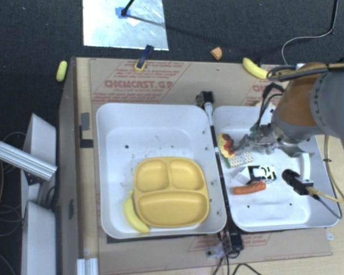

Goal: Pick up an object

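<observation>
Cardboard [143,82] reads "CHEMCAST GP"; whether the end effector [258,135] is apart or together, I cannot tell.

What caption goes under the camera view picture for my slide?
Robot arm reaching into the right bin beside an orange sausage; yellow tray in the left bin.

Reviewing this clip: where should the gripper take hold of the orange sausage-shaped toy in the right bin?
Grip the orange sausage-shaped toy at its middle, coming from above with the fingers across its narrow width. It lies flat and nearly level; the bin floor below it looks clear, while a black-and-white item sits close above.
</observation>
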You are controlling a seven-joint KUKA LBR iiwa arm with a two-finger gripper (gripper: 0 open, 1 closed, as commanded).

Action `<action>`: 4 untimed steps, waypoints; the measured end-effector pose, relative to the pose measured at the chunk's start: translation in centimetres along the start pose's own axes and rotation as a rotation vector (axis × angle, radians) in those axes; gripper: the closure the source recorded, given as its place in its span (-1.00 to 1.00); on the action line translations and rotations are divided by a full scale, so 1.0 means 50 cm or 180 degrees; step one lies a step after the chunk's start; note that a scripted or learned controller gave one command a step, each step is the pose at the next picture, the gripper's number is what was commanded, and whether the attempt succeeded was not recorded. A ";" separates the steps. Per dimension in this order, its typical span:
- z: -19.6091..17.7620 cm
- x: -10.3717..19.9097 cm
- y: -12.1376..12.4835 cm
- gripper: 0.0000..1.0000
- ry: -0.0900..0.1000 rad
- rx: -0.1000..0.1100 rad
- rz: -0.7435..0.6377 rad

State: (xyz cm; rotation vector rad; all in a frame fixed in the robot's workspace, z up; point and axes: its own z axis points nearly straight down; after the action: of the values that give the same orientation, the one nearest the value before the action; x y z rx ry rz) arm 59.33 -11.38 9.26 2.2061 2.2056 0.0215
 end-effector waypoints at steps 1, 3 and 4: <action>0.002 -0.033 -0.156 -1.00 0.0009 0.0026 -0.0001; 0.001 -0.068 -0.201 -1.00 0.0006 0.0017 -0.0002; 0.003 0.012 -0.204 -1.00 0.0005 0.0030 -0.0004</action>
State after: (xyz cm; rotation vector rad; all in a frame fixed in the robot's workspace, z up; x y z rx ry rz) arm 49.12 -10.81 8.87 2.2102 2.2125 0.0129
